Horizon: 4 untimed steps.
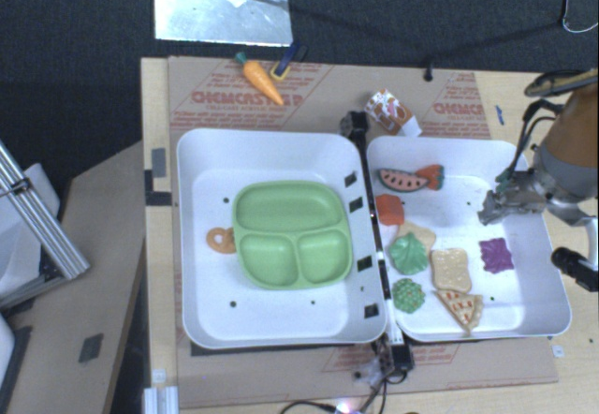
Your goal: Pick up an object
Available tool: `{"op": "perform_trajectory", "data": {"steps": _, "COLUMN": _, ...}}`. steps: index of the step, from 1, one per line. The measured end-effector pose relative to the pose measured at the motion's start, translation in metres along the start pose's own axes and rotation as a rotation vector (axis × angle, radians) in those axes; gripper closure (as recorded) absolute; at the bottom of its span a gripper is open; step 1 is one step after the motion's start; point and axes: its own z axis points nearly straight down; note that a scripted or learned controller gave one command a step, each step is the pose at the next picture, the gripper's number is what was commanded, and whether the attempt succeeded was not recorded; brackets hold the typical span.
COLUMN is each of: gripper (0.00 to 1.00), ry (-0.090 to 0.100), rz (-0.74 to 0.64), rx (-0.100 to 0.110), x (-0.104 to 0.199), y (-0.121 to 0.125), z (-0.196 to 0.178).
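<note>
Tool: the tool (498, 209) hangs at the frame's right, over the right bin (552, 258); I cannot tell its state.
Nearest toy: purple piece (496, 255) just below it, lower right.
Others: watermelon slice (410, 180), toast (450, 268) further left.
Risk: likely closing on bare floor, or nudging the flat purple piece away.

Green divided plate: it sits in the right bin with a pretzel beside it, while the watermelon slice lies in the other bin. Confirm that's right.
Not quite. The camera view shows the green divided plate in the left bin, not the right one. The pretzel does lie beside it, and the watermelon slice lies in the other bin, the right bin.
</note>
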Motion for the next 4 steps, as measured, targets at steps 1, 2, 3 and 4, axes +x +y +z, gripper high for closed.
{"op": "perform_trajectory", "data": {"steps": 1, "gripper": 1.00, "ry": 0.000, "rz": -0.001, "rx": -0.001, "x": 0.003, "y": -0.004, "z": -0.062}}
{"op": "perform_trajectory", "data": {"steps": 2, "gripper": 1.00, "ry": 0.001, "rz": -0.001, "rx": 0.004, "x": 0.002, "y": -0.003, "z": -0.066}}
{"op": "perform_trajectory", "data": {"steps": 3, "gripper": 1.00, "ry": 0.003, "rz": -0.006, "rx": 0.004, "x": 0.049, "y": 0.022, "z": -0.056}}
{"op": "perform_trajectory", "data": {"steps": 4, "gripper": 1.00, "ry": 0.004, "rz": -0.008, "rx": 0.003, "x": 0.107, "y": 0.040, "z": -0.065}}
